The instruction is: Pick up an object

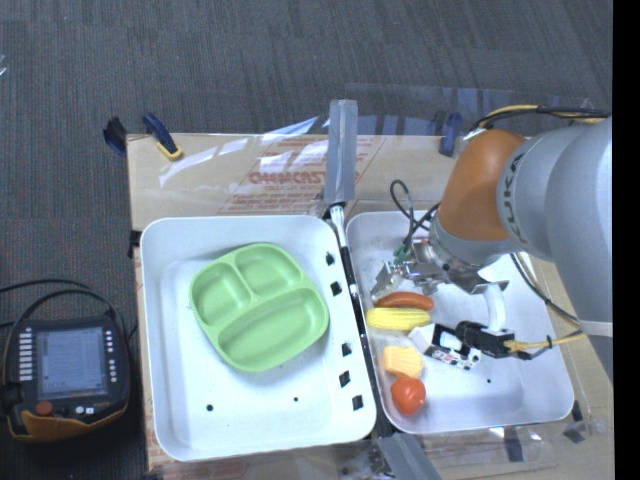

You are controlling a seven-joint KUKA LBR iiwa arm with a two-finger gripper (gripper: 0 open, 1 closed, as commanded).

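My arm (560, 193) looks like smooth grey metal with a glossy orange band. The white bins (170, 258) and the green tray (258, 303) seem smooth, slightly shiny plastic.

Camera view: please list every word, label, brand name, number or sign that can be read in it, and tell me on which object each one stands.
"KUKA", only partly legible, in dark letters running vertically on the grey arm beside its orange band.
Red print on the cardboard sheet behind the bins: blurred and under glare, not readable.
Screen and buttons of the handheld control pendant at the left: too small to read.
Black-and-white marking on the small card in the right bin: not readable.
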